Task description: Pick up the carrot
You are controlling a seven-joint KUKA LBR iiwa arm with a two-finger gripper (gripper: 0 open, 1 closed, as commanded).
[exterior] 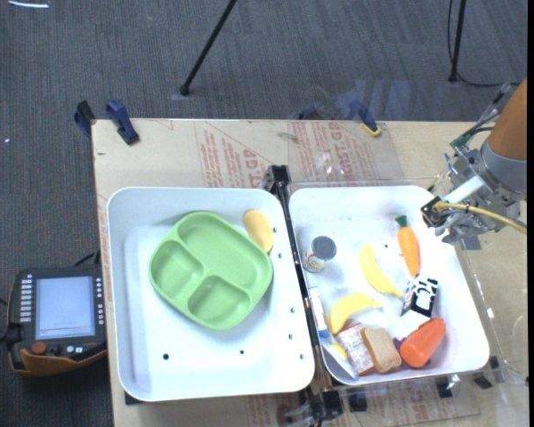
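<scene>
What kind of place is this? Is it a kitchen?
Probably a robot lab: a robot arm beside a white bin of toy food like the carrot, and a control screen on the carpet.

The left bin (133,345) holds a green divided plate (212,270) with a yellow fruit (259,229) beside its far right rim, while the right bin (356,205) holds two bananas (378,270), a small round tin (322,249) and a black-and-white carton (420,296).

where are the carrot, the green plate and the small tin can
carrot (409,252), camera view, middle of its orange body
green plate (174,265), camera view, bare floor of its left compartment
tin can (323,248), camera view, its grey top
</scene>
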